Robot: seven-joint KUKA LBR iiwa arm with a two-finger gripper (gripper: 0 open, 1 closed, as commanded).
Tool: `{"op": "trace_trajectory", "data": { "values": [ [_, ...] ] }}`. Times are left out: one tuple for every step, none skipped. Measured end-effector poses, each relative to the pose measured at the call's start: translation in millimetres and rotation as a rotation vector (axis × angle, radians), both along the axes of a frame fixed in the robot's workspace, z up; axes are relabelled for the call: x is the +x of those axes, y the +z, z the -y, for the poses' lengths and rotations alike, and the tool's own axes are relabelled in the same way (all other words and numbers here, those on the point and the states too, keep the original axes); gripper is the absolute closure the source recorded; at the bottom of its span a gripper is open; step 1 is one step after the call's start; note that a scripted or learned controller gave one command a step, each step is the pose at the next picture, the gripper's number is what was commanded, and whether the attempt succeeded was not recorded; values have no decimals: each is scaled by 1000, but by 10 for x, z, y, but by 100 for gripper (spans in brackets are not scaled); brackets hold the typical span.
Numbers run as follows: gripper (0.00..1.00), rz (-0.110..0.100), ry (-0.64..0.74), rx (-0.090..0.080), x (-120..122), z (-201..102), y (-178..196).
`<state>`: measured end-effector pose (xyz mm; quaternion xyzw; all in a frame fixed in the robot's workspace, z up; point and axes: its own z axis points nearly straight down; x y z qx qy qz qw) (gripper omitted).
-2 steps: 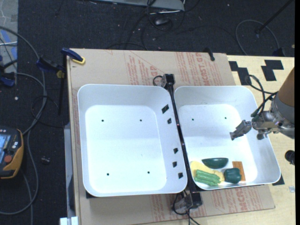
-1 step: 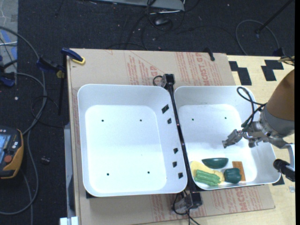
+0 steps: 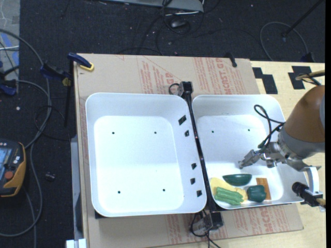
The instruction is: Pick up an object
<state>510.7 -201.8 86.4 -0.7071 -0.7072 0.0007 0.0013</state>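
Several small objects lie clustered at the front of the right bin (image 3: 227, 112): a dark green dome-shaped piece (image 3: 238, 179), a yellow piece (image 3: 225, 184), a ridged light green piece (image 3: 228, 195), a teal lump (image 3: 256, 193) and a small orange-brown block (image 3: 262, 184). My gripper (image 3: 247, 160) reaches in from the right and hovers low over the bin floor, just above and slightly right of the dark green piece. I see nothing held in it. The arm's orange band (image 3: 307, 125) sits at the right edge.
The left bin (image 3: 103, 107) stands beside the right one, with a black divider strip (image 3: 195, 154) between them. A black cable (image 3: 265, 115) loops over the right bin's back corner. Both bins rest on a cardboard sheet (image 3: 155, 71).
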Motion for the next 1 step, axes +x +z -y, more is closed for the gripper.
{"op": "trace_trajectory", "data": {
  "values": [
    [100, 4, 0, -1, 11, 2, 124]
  ]
}}
